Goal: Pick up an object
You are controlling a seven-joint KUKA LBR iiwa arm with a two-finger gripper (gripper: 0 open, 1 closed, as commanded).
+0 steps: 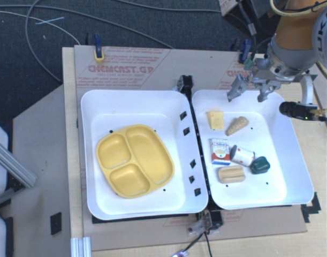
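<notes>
We see the claw (250,93) with its fingers spread, holding nothing, above the far rim of the right bin (291,143). In that bin lie a yellow block (215,120), a tan wedge (237,125), a small carton (220,151), a green-capped tube (250,159) and a tan roll (231,174). A yellow divided tray (134,160) rests in the left bin (93,122).

Probably robotics lab — clamped board (152,68), loose cables (45,15), white bins (91,143).

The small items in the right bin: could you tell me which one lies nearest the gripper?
The yellow square block, at the bin's top left, lies closest below the gripper. The tan wedge sits slightly lower; the others lie farther down.
</notes>
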